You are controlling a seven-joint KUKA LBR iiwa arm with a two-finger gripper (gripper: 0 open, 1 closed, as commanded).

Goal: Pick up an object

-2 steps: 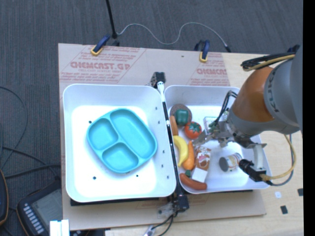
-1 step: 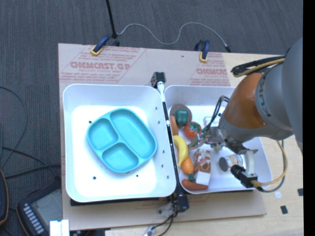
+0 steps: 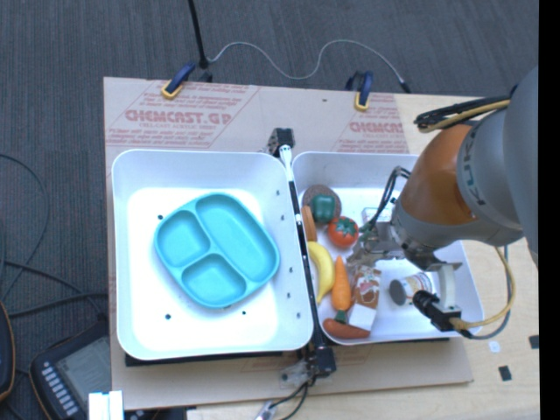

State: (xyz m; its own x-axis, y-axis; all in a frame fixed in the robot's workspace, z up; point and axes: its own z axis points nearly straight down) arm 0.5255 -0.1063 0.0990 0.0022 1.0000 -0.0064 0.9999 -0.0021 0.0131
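Over the right bin (image 3: pixel 455 322), seen from the overhead camera, the arm (image 3: pixel 464 182) leans in from the right and its gripper (image 3: pixel 372 250) hangs low above the toy food. Whether it is spread or pinched I cannot tell; the wrist hides that.

Just left of it sits a tomato (image 3: pixel 343 231), with a dark green piece (image 3: pixel 324 206) above it. A banana (image 3: pixel 320 269) lies along the bin's left wall, a carrot (image 3: pixel 341 289) beside it, a small carton (image 3: pixel 366 294) right under the tool.

These look like light, hard plastic props, smooth and likely slippery. The tomato may roll; I'd guess the carrot, taken across its middle, grips best.

Next door, the left bin (image 3: pixel 131 322) holds a blue divided plate (image 3: pixel 216 248).
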